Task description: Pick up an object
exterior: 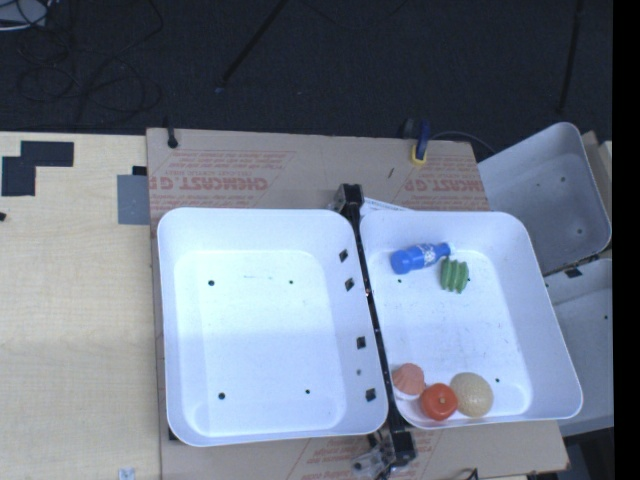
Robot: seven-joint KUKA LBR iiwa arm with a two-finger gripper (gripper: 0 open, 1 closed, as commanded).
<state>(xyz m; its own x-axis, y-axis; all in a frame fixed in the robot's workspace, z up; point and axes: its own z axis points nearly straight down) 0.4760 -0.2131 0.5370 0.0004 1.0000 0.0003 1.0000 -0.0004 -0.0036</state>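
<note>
The right bin (452, 336) holds five candidate objects. A blue bottle (419, 257) with a paler cap end lies on its side near the bin's far wall, slightly tilted. A green ribbed piece (455, 274) lies just beside the bottle, toward the bin's right wall. Three round items cluster in the bin's near corner by its left wall: a pale pink ball (408, 378), a red-orange ball (438, 402) touching it, and a beige ball (472, 394) touching the red-orange one. The beige ball's surface looks mottled, but its texture is too blurred to identify. What the green piece represents is unclear. The left bin (166, 318) adjoins the right bin's left wall, with black clips (350, 284) along the seam. Cardboard (250, 173) extends beyond the right bin's far wall. A dark fitting (385, 458) near the right bin's near left corner is cut off by the picture edge. Whether the claw is apart or together cannot be told.
</note>
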